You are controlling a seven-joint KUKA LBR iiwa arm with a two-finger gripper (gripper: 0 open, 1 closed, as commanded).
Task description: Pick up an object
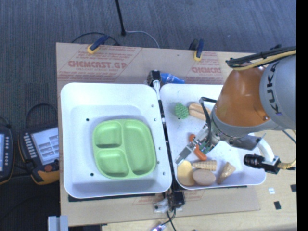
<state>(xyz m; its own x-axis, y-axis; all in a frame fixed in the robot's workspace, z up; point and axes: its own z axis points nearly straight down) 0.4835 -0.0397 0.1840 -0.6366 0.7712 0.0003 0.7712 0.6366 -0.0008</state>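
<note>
The pincer (191, 146) hangs low in the right shallow white bin (240, 181), its jaws narrow astride a small orange carrot-shaped toy (197, 149), ready to nip it. The toy lies at six o'clock from a green knobbly ball (181, 110).

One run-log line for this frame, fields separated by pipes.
arm: over right bin | hand: low beside orange piece | grasp: not visible | left bin: green tray
</note>
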